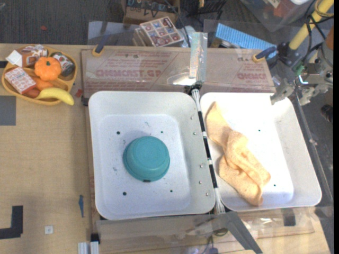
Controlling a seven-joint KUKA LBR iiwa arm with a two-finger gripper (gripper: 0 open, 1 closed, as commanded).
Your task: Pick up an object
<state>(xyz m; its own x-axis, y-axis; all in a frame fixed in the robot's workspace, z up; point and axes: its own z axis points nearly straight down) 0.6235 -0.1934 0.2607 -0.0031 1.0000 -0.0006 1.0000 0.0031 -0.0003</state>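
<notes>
Above the right bin's [302, 142] far corner, the end effector [282, 93], grip state impossible to tell

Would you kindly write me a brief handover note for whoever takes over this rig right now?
Gripper: at the far right corner of the right white bin, above its rim; I cannot tell whether it is open or shut. Nothing is visibly held.
Things: a teal round plastic bowl lies upside down in the middle of the left white bin. A crumpled pale orange cloth lies along the left side of the right bin, beside the divider.
Done: nothing picked up yet.
Left: bring the gripper down on one object, probably the nearer cloth, grasp and lift it.
</notes>
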